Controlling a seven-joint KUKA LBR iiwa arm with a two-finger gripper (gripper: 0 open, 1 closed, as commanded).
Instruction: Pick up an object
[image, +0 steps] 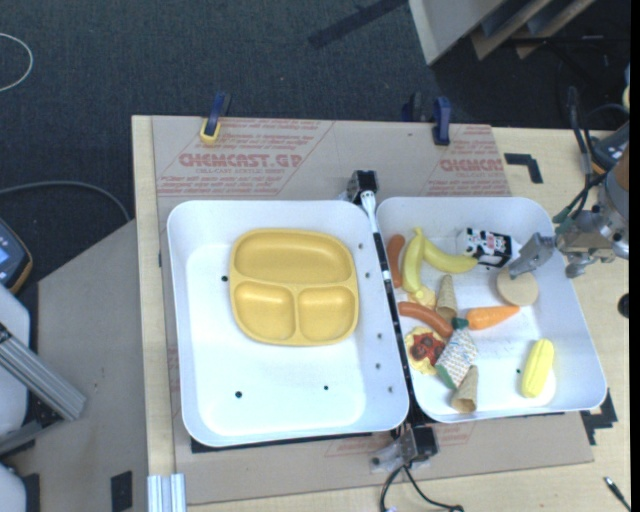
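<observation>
The arm (610, 215) reaches in from the right, and its jaws hang over the far right part of the right bin (590, 352). One grey tip slants down to the left, and from this angle I cannot tell how wide the jaws stand; nothing shows between them.

Just below that tip lies a round beige disc (518, 291), the closest thing to the jaws, though whether they touch is unclear. Just to the left of the jaws sits a small black-and-white cow toy (487, 245). A little further below and left, an orange carrot (492, 317) lies next to the disc. A yellow corn cob (538, 368) rests well below the jaws, near the bin's front right.

Further left of the jaws comes a crowded heap: a yellow banana (447, 260), a red sausage (425, 317), and lower down a waffle cone (462, 388) with a grey patterned top.

Beyond the heap, well to the left of the jaws, the left bin (200, 380) holds a yellow divided plate (295, 285). Both bins sit on a brown surface (300, 165) printed with red lettering, and a yellow clamp (211, 128) and a blue clamp (441, 120) grip its far edge.
</observation>
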